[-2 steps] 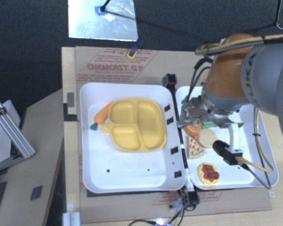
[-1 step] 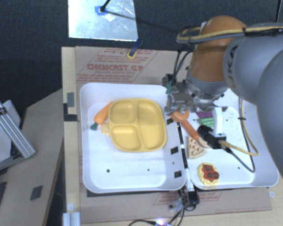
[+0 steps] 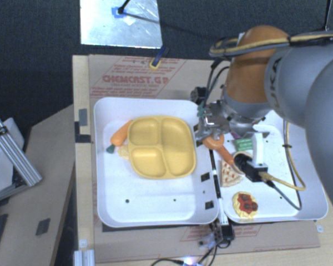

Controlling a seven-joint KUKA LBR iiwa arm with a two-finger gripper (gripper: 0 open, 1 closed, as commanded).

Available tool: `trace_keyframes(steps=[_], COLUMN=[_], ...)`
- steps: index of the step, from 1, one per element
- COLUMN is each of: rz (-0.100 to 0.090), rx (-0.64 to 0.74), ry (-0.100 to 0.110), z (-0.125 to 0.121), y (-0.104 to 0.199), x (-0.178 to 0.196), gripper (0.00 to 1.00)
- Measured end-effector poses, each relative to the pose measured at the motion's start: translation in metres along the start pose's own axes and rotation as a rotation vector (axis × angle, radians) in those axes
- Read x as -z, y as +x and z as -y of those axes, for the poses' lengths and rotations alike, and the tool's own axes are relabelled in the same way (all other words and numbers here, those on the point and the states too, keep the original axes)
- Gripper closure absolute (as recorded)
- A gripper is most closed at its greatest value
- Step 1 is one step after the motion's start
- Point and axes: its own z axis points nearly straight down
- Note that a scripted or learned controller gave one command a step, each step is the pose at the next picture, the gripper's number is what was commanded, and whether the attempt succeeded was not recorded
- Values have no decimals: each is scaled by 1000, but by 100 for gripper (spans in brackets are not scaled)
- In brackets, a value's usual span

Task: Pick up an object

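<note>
My gripper point(image 3: 207, 128) hangs over the divider between the two white bins, at the left edge of the right bin point(image 3: 308, 204). Directly beneath it, touching or nearly touching, lies an orange sausage-shaped piece point(image 3: 215, 143). A pizza slice point(image 3: 229, 172) lies just below that, and a round yellow piece with red topping point(image 3: 245, 203) sits near the bin's front. A small green item point(image 3: 243, 144) is partly hidden by the arm. In the left bin point(image 3: 155, 209) a yellow divided plate point(image 3: 160, 147) rests with a toy carrot point(image 3: 120, 133) at its left edge.
The grey arm with its orange band point(image 3: 255, 65) covers the back of the right bin. A black cable point(image 3: 277, 187) trails across the right bin. A metal plate point(image 3: 121, 14) lies behind the bins and an aluminium frame point(image 3: 8, 148) stands at far left.
</note>
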Motion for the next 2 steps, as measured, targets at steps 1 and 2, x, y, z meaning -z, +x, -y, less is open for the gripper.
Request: trace_keyframes(steps=[1, 2], rz=[0, 0], rx=[-1, -2], ry=[-3, -1], z=[-11, -1], y=[-10, -7], x=[2, -7], gripper=[100, 100])
